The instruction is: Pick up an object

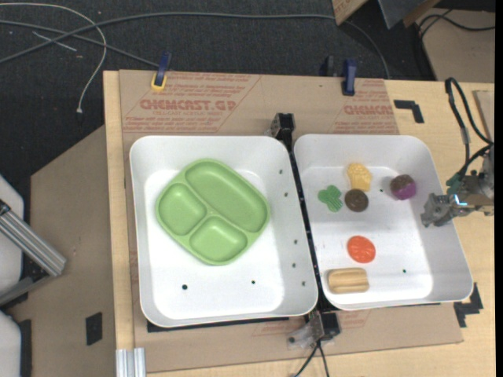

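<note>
Two white bins share the bench: the left bin (157, 273) holds a green divided plate (213, 210), and the right bin (409, 285) holds six small toy foods. The gripper (442, 208) hangs at the right rim; its state cannot be told. A sound pick would probably descend on the orange disc (361, 248), which lies apart, whereas the brown ball (357, 201) crowds its neighbours.

The right bin (409, 151) holds six small items: a yellow piece (359, 175), a purple ball (403, 186), a green piece (330, 198), a brown round (357, 201), an orange disc (361, 249) and a tan roll (347, 280) near its front wall.
</note>
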Tool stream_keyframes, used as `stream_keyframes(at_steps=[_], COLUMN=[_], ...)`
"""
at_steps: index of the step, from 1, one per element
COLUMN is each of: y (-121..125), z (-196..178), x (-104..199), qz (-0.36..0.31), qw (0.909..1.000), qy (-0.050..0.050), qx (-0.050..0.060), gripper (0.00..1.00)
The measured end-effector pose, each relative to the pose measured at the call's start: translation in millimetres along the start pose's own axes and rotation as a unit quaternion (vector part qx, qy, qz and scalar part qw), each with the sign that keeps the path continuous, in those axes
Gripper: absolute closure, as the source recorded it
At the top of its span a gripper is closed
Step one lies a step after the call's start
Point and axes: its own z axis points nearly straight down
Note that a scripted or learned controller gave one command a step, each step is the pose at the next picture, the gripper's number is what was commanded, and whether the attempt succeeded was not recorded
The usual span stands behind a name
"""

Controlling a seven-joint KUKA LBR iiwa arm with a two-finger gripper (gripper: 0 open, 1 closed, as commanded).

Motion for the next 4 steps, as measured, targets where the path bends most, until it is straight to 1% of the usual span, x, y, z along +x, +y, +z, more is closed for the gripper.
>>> stream_keyframes(at_steps=[1, 2, 3, 4], y=[3.0, 0.2, -0.9, -1.1], z=[-6.8, 46.7, 110.2, 128.5], x=[0.6, -8.2, -7.4, -6.7], qz=[-0.002, -0.002, -0.002, -0.002], qw=[1.0, 1.0, 1.0, 1.0], qy=[-0.002, -0.001, 0.0, -0.001], qx=[-0.006, -0.006, -0.003, -0.005], gripper=[0.0, 0.0, 0.0, 0.0])
